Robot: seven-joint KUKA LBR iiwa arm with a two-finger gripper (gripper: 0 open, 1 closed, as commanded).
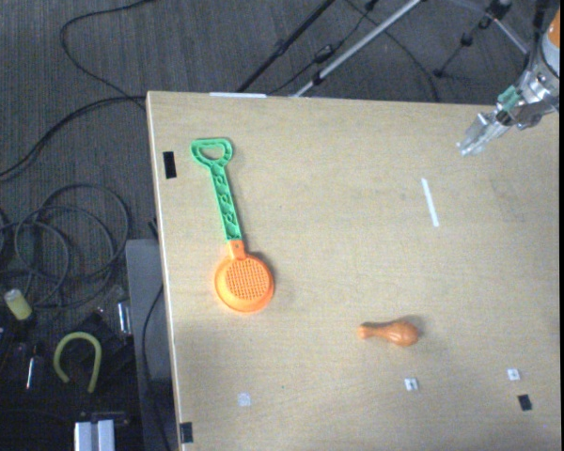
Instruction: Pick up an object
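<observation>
Camera view from above gives me a pale wooden bench top (357, 252) filling most of the frame, with dark carpet and loose cables along the left and top. My gripper (475, 139) sits at the upper right of the frame, hanging over the bench's far right corner; I can make out its pale fingertips (469, 145) pointing down and to the left, but they are small and blurred, so I cannot tell whether they are apart or together, and I see nothing between them. Left of centre lies a toy strainer (231, 230), its green handle running up toward the upper left and its round orange mesh head at the lower end, flat on the surface. Lower and right of centre rests a small orange drumstick-shaped toy (391, 332), lying on its side with the thin end pointing left. Both objects are well apart from the gripper and from each other. A short white strip (430, 202) lies on the bench between the gripper and the drumstick toy, tilted slightly. A few small dark and pale markers dot the lower right of the bench.
</observation>
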